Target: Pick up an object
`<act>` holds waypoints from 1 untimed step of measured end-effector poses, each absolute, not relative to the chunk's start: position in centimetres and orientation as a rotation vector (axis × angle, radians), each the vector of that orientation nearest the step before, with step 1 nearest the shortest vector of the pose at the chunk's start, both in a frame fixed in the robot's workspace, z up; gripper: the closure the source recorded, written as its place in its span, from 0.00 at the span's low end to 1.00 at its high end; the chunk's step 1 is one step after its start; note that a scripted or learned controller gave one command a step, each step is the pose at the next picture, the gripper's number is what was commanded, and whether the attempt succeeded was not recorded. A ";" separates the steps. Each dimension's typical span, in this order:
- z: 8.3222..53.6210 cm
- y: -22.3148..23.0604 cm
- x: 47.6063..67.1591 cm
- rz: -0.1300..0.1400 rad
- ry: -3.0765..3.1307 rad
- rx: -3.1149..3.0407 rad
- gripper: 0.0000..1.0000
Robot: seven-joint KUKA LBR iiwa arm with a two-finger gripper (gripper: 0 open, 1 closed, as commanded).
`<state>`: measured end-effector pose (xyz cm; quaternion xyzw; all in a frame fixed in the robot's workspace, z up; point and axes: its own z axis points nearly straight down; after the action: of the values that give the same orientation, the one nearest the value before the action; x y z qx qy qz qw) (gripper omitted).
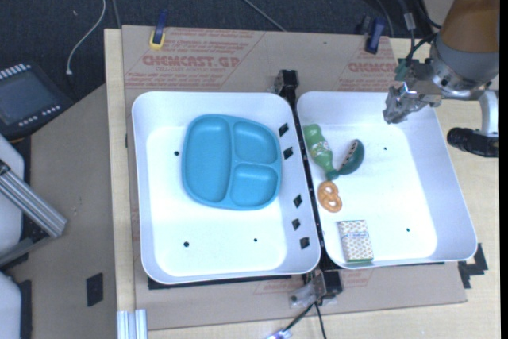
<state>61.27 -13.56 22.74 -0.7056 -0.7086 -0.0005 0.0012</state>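
Lying in the right bin [413, 171], toward its 9 o'clock wall: a green bottle-shaped toy [318, 147], a dark green watermelon-slice toy [352, 157] just beside it at 3 o'clock, an orange pretzel toy [329, 197] at 6 o'clock of both, and a small pale green box [355, 240] near the 6 o'clock rim. Any of these would serve as the pick; none lifted yet. Poised high at the bin's 1 o'clock corner, the gripper [396, 110], well apart from all four objects and carrying nothing; whether wide or narrow, cannot tell at this size. Judged an approach step, with no target committed. Next move likely calls for travel toward 8 o'clock, a descent over one item, and care with the crowding of bottle and slice against the bin wall; the box stands freer. Holding a blue divided plate [232, 161], the left bin [159, 234]. Readable on the cardboard sheet [238, 48] beneath, at 12 o'clock of the bins, reddish print roughly "CHEMCAST GP", repeated at right but less legible. Print on the box too small to read.
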 end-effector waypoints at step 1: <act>21.9 -8.0 60.6 -0.001 -2.225 -2.212 1.00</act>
<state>60.57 -8.03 21.89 -0.7051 -0.7091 -0.0002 0.0021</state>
